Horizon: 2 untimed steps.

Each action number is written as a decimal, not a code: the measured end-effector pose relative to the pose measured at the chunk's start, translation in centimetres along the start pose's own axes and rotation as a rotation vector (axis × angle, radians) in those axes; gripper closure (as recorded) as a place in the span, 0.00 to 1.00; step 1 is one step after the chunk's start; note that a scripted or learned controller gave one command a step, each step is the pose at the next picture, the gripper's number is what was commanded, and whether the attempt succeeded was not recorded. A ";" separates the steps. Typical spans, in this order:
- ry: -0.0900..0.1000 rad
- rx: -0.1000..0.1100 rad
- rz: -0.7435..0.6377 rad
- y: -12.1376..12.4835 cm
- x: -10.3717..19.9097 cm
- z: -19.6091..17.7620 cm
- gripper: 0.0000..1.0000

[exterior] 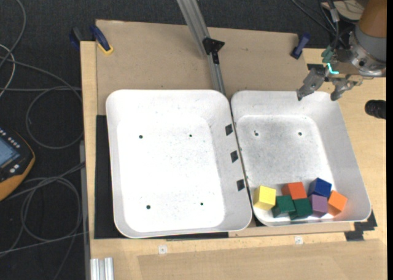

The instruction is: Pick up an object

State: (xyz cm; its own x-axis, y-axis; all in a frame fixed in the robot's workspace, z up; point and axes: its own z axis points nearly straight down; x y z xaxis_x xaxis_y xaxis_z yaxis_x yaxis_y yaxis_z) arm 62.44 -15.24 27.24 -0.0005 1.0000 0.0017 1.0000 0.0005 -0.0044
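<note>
Two-finger gripper [320, 91] spread wide, holding nothing, above right white plastic bin's [344, 150] far rim; coloured cubes, unlabelled, clustered at near edge.

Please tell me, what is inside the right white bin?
The right bin holds small blocks crowded at its near end: yellow, red-orange, blue, purple, orange and green. Anything beneath them is covered.

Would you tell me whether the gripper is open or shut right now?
Open: the gripper shows two fingers spread apart with nothing between them, above the right bin's far edge.
</note>
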 end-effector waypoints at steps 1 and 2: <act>-0.001 -0.004 -0.001 0.1 0.0 -0.2 0.00; -0.001 0.000 -0.001 0.8 0.6 4.4 0.00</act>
State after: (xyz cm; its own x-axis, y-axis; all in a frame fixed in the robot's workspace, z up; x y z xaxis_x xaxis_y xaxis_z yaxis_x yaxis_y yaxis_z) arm 63.18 -14.66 22.81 -0.0016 1.0000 0.0010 1.0000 0.0016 -0.0048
